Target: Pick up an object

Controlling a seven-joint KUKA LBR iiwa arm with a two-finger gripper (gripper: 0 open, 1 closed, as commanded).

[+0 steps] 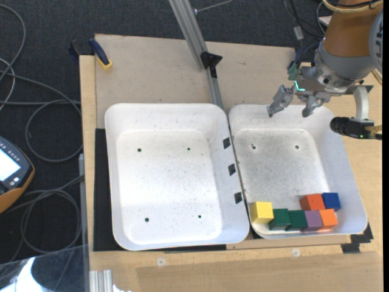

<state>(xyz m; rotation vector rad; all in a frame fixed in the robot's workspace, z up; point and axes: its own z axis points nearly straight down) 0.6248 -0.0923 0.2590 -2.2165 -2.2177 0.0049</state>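
Bright, even light is falling from above, washing the 2 shallow white plastic bins (164, 117) nearly to pure white, so their speckled floors are losing detail. The left bin's floor is glowing brightest toward its lower left. Soft, short shadows are lying under the bin rims and beside the cluster of coloured blocks (296, 213). The dark carpet (42, 35) is staying dim. The grey two-finger gripper (294, 105) is looking slightly soft. The whole picture is looking grainy and low in resolution.
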